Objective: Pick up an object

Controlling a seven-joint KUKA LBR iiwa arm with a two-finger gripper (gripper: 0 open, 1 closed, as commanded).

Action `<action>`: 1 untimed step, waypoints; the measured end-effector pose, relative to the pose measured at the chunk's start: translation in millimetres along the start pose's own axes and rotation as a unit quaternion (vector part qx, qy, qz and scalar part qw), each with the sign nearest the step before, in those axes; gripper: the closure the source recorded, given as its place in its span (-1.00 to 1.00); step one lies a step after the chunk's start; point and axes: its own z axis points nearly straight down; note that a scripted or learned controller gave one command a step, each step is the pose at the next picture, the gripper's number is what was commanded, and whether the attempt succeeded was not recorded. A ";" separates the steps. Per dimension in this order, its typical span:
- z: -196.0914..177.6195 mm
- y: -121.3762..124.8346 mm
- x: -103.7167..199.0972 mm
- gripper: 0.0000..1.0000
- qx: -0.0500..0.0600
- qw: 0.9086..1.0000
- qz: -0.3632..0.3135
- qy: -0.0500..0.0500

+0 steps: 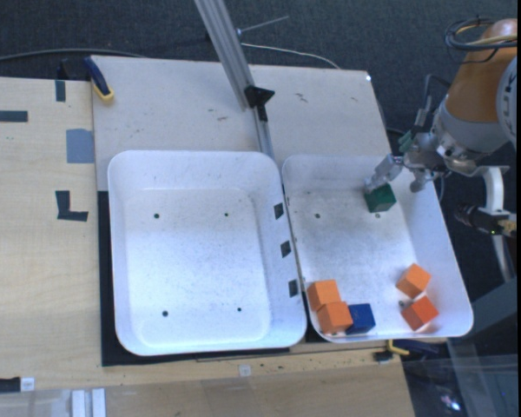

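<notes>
over the right bin [434, 233], blurred fingers [384, 176] meet the green cube [381, 198]; grip state unclear.

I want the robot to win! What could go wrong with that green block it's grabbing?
The gripper is right at the green block, but I can't tell if it really has hold, so the block could slip away. The block also sits near the right bin's far wall, so a nudge might push it against the rim.

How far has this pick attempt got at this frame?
Done: the gripper has reached the right bin, right above the green block. In hand: the grasp on that block; whether it is gripped is unclear. Left: lifting it. The orange blocks and blue block lie untouched.
</notes>
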 end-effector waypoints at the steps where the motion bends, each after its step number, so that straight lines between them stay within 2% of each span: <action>1: -57.4 -9.2 42.3 -1.00 -0.004 1.000 -0.002 0.001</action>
